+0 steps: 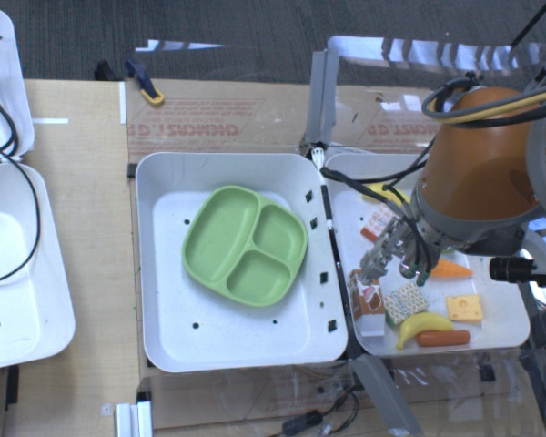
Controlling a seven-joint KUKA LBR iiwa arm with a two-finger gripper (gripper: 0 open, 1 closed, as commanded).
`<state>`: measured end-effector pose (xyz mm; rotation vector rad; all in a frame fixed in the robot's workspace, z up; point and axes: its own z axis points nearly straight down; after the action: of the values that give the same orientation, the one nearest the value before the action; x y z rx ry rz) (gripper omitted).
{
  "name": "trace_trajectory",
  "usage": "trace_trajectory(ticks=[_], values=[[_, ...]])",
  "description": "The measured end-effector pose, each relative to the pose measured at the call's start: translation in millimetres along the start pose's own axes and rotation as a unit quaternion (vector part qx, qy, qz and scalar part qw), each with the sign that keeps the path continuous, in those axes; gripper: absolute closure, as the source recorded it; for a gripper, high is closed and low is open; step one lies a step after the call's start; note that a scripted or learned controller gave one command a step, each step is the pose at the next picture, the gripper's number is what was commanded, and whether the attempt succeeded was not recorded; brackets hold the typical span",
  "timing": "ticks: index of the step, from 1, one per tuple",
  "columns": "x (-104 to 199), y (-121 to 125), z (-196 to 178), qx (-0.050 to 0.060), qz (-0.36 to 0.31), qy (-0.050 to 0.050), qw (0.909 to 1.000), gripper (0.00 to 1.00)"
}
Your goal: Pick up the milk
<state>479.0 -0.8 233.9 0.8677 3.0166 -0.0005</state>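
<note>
Your left bin [155, 271] holds a green divided plate [246, 244]. In the right bin [519, 330], the gripper [396, 262] hangs low over the toy food; whether it is wide or narrow, you cannot tell. The milk carton [375, 223] lies just beside it, near the bin's left wall. A banana [417, 326], sausage [443, 338] and cheese [464, 308] lie toward the front.
</note>
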Motion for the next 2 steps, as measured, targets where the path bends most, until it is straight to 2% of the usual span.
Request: trace_trajectory(ticks=[1,2], values=[[24,37,-11,0.000,-0.071,0.001,0.9975,1.00],[26,68,38,0.000,-0.117,0.002,0.9931,1.00]])
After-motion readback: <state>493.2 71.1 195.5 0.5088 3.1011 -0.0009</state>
